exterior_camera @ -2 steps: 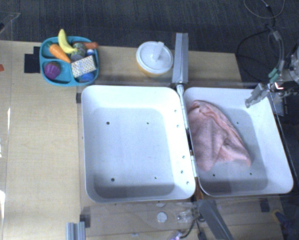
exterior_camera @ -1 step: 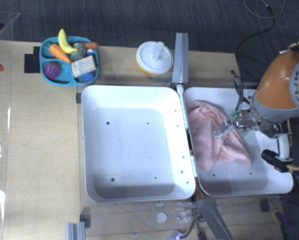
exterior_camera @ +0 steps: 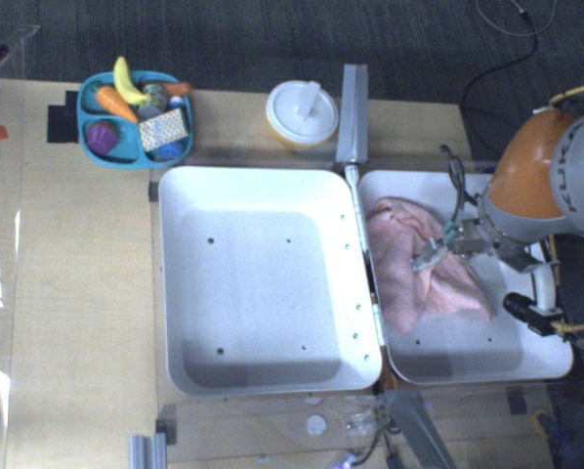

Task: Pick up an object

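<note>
Camera view: end effector (exterior_camera: 435, 255) low over pink cloth (exterior_camera: 419, 267) in right bin (exterior_camera: 468, 360), touching or just above its middle; finger state impossible to tell. Cloth's long axis slanting from far-left toward near-right, directly beneath.

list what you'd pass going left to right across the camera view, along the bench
blue tray of toy food → white lidded cup → left bin → right bin with the pink cloth → gripper over the cloth → arm
</note>
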### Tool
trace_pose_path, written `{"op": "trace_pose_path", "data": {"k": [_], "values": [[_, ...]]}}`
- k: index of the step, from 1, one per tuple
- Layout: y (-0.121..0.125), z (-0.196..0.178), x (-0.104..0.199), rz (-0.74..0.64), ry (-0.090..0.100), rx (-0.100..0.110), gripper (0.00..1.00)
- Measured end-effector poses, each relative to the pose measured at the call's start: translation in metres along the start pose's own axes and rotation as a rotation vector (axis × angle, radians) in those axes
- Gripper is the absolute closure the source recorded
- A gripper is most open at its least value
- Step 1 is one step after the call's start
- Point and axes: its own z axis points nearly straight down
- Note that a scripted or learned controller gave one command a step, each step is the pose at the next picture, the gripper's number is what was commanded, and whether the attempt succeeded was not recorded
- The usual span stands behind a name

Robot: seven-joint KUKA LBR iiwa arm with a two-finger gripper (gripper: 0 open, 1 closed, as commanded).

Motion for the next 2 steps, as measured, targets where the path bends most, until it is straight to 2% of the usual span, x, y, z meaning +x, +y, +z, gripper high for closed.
{"op": "trace_pose_path", "data": {"k": [1, 2], "values": [[0.03, -0.111, -0.003, 0.022, -0.001, 0.003, 0.0], [0.022, -0.006, -0.016, -0.057, 0.001, 0.005, 0.0]]}}
